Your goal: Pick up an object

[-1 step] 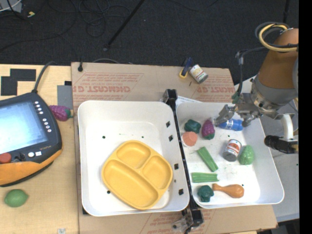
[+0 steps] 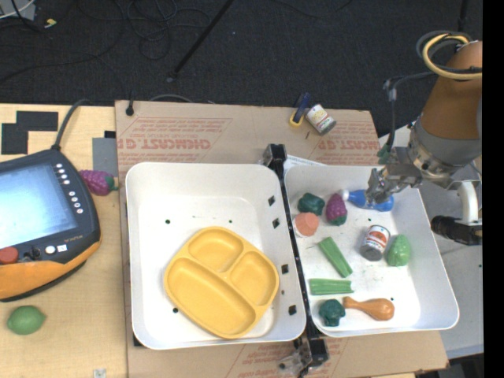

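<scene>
My gripper (image 2: 379, 193) hangs over the back of the right bin (image 2: 441, 290), right above a blue object (image 2: 370, 201) by the bin's far wall. Its fingers reach down around that blue object; I cannot see if they grip it. In the same bin lie a purple grape bunch (image 2: 336, 209), a dark green vegetable (image 2: 311, 204), a pink round piece (image 2: 306, 224), a small can (image 2: 376, 242), a green pepper-like piece (image 2: 399, 251), two green sticks (image 2: 335, 257), a broccoli (image 2: 331, 312) and an orange-brown drumstick (image 2: 370, 308).
The left bin (image 2: 157, 203) holds a yellow divided plate (image 2: 222, 279). Behind the bins on the cardboard lies a small can with a blue clip (image 2: 315, 117). A teach pendant (image 2: 39, 219), a purple toy (image 2: 97, 181) and a green ball (image 2: 25, 320) sit left.
</scene>
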Robot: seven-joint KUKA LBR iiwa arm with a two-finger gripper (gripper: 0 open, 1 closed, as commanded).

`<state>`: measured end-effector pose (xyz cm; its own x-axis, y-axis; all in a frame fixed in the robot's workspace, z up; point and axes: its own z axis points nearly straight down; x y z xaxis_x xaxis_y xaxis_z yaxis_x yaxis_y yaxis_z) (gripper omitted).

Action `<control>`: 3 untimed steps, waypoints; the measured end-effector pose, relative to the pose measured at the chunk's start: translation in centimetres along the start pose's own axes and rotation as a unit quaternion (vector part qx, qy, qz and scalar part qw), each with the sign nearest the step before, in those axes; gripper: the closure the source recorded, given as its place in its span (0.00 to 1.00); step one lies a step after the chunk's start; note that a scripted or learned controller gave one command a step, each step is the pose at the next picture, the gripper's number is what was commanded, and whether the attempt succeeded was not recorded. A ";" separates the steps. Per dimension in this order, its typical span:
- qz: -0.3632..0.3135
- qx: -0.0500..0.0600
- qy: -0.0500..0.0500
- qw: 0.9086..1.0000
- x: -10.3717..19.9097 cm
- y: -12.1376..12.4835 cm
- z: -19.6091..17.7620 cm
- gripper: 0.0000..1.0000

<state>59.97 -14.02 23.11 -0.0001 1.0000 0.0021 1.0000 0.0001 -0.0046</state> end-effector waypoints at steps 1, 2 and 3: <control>0.002 0.004 -0.001 1.000 -7.6 -0.8 12.9 1.00; 0.003 -0.001 0.000 1.000 -7.6 -0.6 11.1 1.00; 0.006 -0.001 0.000 1.000 -7.8 -0.6 10.1 1.00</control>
<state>59.29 -21.78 12.98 0.0111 0.9999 0.0015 0.9999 -0.0111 -0.0036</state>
